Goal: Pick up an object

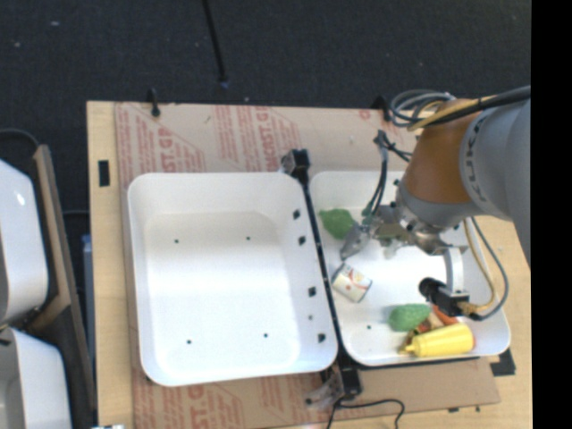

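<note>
My gripper (352, 246) hangs over the left part of the right bin (375, 351). It is just above a small white cup-like object with coloured marks (351, 283) that lies on its side, and nothing shows in its grasp. A green soft lump (336, 221) lies just up-left of the gripper, near the bin's left wall. Another green lump (408, 315) rests near the front of the bin. Beside that lump are a yellow bottle-shaped toy (441, 340) and a small orange piece (444, 315).
The left bin (143, 239) stands beside the right one, with a black divider strip (315, 257) along their shared wall. The grey arm with its orange band (438, 164) covers the right bin's back right corner. Both bins rest on a cardboard sheet (206, 137).
</note>
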You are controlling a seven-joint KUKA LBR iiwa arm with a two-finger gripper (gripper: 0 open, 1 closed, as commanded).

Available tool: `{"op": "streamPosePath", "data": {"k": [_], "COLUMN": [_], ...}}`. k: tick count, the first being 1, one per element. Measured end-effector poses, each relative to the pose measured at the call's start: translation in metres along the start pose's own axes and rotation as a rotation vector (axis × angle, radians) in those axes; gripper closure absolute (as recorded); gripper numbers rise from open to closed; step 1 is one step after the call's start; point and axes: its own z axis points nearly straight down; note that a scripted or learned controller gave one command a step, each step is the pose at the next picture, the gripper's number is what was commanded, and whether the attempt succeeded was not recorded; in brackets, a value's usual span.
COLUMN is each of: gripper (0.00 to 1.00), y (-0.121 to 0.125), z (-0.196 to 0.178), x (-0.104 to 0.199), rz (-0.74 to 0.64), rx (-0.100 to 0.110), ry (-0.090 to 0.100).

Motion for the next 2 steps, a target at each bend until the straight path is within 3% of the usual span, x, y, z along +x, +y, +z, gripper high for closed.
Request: {"op": "streamPosePath", "data": {"k": [1,2], "gripper": [0.00,1.00], "y": [-0.001,0.001], "z": [0.035,0.022], "x": [0.000,-0.001], "rz": [0.000,0.002], "rx": [-0.001,-0.006], "ry": [0.000,-0.001]}}
